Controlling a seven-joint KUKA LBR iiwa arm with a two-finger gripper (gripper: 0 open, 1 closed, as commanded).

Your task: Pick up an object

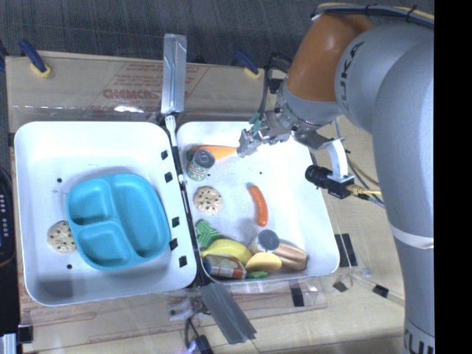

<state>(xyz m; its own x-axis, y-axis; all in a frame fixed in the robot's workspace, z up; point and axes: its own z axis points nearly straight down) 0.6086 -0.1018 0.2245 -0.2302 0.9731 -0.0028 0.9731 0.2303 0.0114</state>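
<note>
I have the pincer [247,143] low over the right bin [317,190], at the thick end of the toy carrot [216,152]; I cannot tell its opening or any hold. Step: approach for grasp. Next, I judge, centre on the carrot.

Pincer [246,143] perhaps touching carrot [215,152] in right bin [324,220], grip unclear.

left bin [29,198]: blue tray [116,220], cookie [61,237] beside it | bench: 2 blue clamps [35,57]
</note>
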